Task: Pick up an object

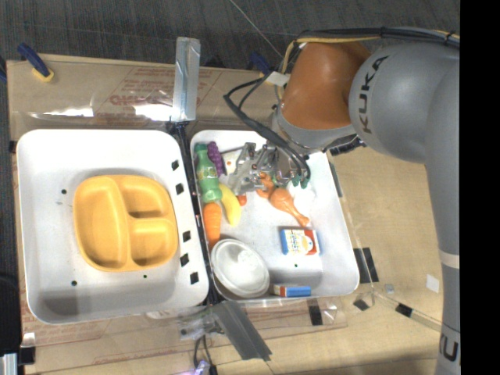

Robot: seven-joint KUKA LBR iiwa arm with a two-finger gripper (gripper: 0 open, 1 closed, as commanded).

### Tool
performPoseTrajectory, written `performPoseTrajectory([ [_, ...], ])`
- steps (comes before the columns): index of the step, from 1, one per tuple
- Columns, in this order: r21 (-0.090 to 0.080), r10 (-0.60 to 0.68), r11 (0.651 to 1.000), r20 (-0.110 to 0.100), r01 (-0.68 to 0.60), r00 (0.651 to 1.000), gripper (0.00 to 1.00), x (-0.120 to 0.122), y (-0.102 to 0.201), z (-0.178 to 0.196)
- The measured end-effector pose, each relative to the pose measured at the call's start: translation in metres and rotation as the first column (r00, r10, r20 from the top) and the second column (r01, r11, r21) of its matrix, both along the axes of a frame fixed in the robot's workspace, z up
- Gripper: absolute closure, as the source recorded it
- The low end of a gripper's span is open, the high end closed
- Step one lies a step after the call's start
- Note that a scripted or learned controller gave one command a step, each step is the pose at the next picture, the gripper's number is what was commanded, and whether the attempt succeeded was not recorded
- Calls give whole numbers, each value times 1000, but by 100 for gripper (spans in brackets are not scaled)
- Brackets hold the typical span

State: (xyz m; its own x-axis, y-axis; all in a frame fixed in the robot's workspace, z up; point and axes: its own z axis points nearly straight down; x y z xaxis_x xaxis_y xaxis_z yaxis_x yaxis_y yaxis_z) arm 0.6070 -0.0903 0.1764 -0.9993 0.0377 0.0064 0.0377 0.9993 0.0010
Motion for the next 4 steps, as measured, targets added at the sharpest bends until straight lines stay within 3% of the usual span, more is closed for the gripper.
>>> performPoseTrajectory([
  [1,2,480,877,3,-480,877,100,-61,1,13],
  [2,-2,240,971,7,-240,971,100,-60,33,89],
  [3,-3,13,1000,5,-13,1000,100,40,19,122],
  [4,-3,16,1000,2,-16,1000,100,41,19,129],
])
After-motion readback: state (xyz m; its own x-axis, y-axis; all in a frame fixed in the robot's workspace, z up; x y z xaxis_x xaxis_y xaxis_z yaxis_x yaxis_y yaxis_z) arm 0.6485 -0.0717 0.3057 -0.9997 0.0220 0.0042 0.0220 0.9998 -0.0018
